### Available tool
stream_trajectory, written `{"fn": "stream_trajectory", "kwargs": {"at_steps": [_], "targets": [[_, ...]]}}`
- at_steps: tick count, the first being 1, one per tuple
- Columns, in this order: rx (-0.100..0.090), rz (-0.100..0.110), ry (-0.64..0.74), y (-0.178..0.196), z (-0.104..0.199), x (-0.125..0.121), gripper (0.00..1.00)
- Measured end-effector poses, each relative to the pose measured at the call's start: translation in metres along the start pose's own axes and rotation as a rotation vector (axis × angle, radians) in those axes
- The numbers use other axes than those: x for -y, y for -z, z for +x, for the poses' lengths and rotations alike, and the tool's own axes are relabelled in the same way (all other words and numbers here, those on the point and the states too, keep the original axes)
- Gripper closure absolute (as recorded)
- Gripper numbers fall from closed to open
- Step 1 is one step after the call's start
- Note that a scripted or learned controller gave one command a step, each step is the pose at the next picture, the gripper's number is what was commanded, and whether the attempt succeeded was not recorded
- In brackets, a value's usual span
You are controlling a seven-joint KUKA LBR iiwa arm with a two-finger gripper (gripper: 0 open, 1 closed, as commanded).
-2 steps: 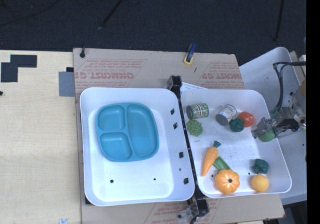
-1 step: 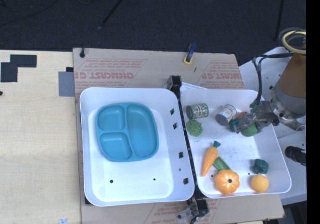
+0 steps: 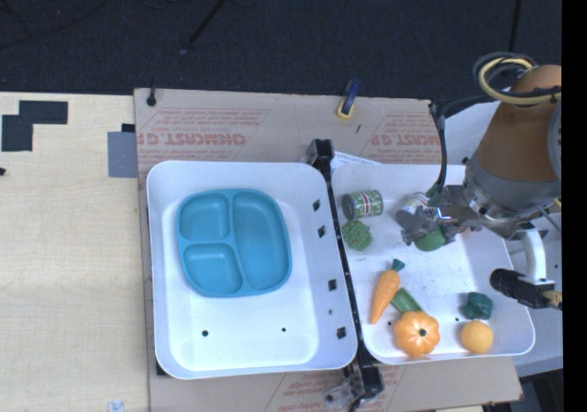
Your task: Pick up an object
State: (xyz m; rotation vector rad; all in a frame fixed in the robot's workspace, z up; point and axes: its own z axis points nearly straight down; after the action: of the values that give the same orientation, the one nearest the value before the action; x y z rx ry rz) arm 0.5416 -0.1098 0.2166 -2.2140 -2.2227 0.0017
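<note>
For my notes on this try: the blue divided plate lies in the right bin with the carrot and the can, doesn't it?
Not quite. In the camera view the blue divided plate lies in the left bin; the carrot and the can are in the right bin.

Blue divided plate (image 3: 233,242) in left bin (image 3: 165,309), end effector (image 3: 424,225) above right bin (image 3: 514,341), carrot (image 3: 384,292), can (image 3: 363,205)

Two white bins (image 3: 174,328), one blue divided plate (image 3: 234,242), one can (image 3: 363,205), one carrot (image 3: 384,292), six toy foods
</note>
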Motion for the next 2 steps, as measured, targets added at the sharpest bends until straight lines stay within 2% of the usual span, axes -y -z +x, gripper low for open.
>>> {"fn": "stream_trajectory", "kwargs": {"at_steps": [1, 2], "targets": [[0.000, -0.001, 0.001, -0.004, 0.050, -0.014, 1.00], [0.001, -0.003, 0.000, 0.022, 0.087, -0.018, 1.00]]}}
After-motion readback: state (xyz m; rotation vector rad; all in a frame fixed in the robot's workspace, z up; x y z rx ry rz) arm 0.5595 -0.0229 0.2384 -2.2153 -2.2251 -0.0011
